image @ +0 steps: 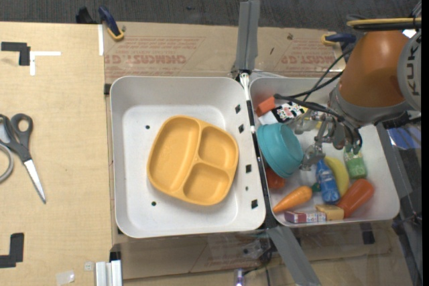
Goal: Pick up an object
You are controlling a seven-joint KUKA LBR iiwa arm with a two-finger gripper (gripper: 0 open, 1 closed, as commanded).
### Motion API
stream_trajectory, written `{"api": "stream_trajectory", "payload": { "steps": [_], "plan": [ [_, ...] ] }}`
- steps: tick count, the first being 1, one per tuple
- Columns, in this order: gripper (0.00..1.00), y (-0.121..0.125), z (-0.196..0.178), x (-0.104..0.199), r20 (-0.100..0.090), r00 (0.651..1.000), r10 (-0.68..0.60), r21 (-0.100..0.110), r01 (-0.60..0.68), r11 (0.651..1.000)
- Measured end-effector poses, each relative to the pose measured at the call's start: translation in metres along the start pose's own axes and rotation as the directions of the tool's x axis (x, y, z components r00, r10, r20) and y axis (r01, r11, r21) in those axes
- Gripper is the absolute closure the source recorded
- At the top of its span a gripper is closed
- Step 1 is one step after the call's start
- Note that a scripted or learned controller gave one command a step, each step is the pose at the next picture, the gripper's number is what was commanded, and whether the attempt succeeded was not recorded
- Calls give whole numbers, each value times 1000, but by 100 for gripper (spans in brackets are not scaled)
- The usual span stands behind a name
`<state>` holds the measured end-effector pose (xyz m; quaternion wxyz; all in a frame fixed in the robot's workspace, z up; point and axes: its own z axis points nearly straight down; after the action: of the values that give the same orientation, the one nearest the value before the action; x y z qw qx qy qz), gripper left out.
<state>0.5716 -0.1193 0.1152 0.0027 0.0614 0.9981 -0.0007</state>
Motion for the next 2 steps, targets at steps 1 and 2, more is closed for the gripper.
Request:
{"api": "stream_trajectory", "payload": {
  "steps": [1, 2],
  "plan": [
    [0, -20, 19, 57, 13, 995, -101, 3, 100, 995],
    [0, -3, 22, 5, -1, 998, 68, 0, -68, 998]
  ]
}}
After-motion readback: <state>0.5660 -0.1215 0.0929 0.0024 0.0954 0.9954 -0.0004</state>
